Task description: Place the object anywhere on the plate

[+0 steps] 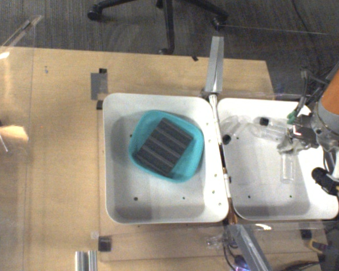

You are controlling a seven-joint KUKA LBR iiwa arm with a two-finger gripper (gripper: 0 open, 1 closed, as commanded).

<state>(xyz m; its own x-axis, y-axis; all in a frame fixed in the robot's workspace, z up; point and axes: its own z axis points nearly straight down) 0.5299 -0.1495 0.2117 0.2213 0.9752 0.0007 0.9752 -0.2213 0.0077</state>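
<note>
You're looking down on a pale wooden bench top [51,168] that's taking up most of the view, with a clear sheet lying over it and catching a bright glare [11,133] at your far left. Beyond the bench, dark grey carpet [73,21] is running across the top of the view. An office chair's black star base [158,1] is standing on that carpet, its legs spreading out from a central post. A thin cable [305,16] is trailing over the carpet at upper right. Small dark brackets [99,83] are sitting on the wood.
</note>
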